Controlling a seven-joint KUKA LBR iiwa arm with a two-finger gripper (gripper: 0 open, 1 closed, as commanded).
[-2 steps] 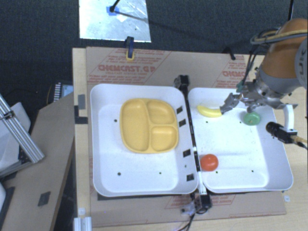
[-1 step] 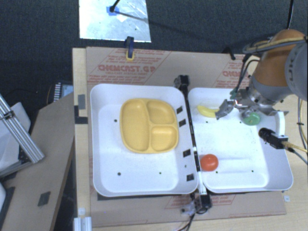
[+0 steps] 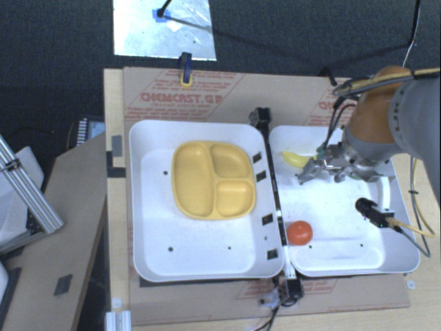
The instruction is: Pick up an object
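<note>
Grey arm [image 3: 413, 116] comes in from right side, high in view. Orange band [image 3: 368, 119] sits just above wrist. Arm bends down and leans toward left. Gripper [image 3: 306, 174] at low end, metal parts pointing left and a bit down. Fingers too small and blurry to tell how they stand. Thin cables run along wrist.

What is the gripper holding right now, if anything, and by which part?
Cannot be told. The gripper is low in the right bin, next to the yellow object, but no object shows between its fingers. The orange ball lies apart, untouched.
</note>
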